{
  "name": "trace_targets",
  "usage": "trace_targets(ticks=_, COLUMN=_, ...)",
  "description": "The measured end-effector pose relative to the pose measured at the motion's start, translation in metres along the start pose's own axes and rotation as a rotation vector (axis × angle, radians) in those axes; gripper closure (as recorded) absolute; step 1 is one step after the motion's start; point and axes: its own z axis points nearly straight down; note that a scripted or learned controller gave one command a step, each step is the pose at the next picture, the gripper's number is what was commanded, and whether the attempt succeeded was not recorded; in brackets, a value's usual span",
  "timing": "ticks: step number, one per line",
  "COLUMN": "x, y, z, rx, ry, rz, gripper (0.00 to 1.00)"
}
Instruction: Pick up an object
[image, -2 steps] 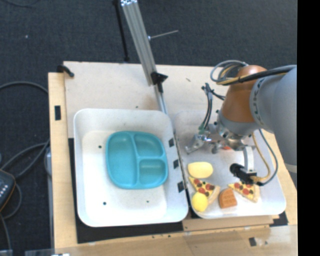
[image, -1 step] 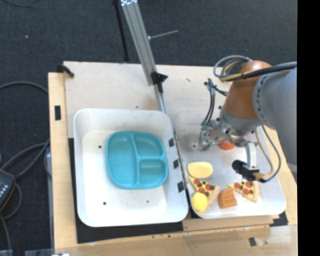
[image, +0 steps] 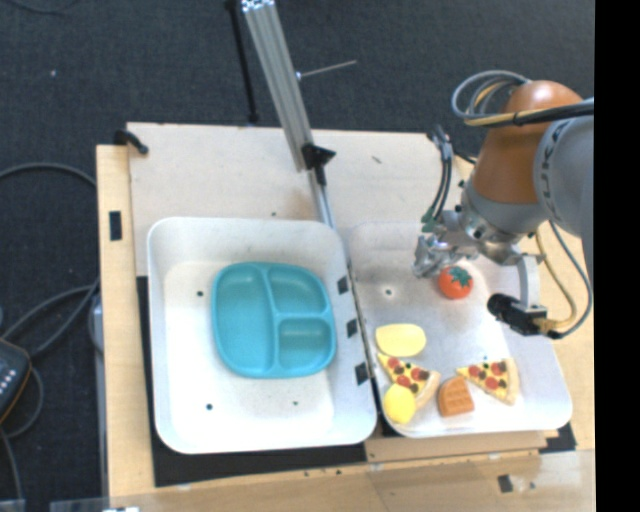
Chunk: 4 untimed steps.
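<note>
Currently the grey arm with the orange band reaches in from the right and its hand (image: 437, 255) sits low over the far part of the right shallow white plastic bin (image: 372, 250), just beside the small round red-orange toy tomato with a green stem (image: 455, 282). The hand lies up and to the left of the tomato; whether it touches the tomato I cannot tell, since the metal tip and the toy's upper edge run together at this slant. Hand opening: cannot tell, and nothing is seen gripped in it. The tomato rests on the bin floor, well apart from the other toys at the near end: a flat yellow oval piece (image: 400, 339), a toy pizza slice with red dots (image: 407, 375), a small yellow lemon-shaped piece (image: 399, 404), an orange-brown wedge like a slice of bread (image: 455, 397) and a second toy pizza slice (image: 493, 378). The left white bin (image: 170, 250) holds a turquoise plastic divided plate (image: 272, 319). Judgement: the tomato is the likely target, being nearest. To do the step well, centre the hand over the tomato before descending, since it looks offset now; a round toy will likely roll away if caught off-centre. Close across its widest part, low enough to get under the bulge, then lift straight up.
</note>
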Motion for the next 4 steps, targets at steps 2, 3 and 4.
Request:
trace_targets(ticks=2, x=0.054, y=-0.009, z=-0.018, rx=0.007, ry=0.004, rz=-0.006, gripper=1.00)
trace_targets(ticks=3, x=0.110, y=-0.018, z=-0.036, rx=0.004, ry=0.004, rz=-0.008, gripper=1.00)
trace_targets(ticks=4, x=0.167, y=-0.027, z=-0.051, rx=0.004, ry=0.004, rz=-0.008, gripper=1.00)
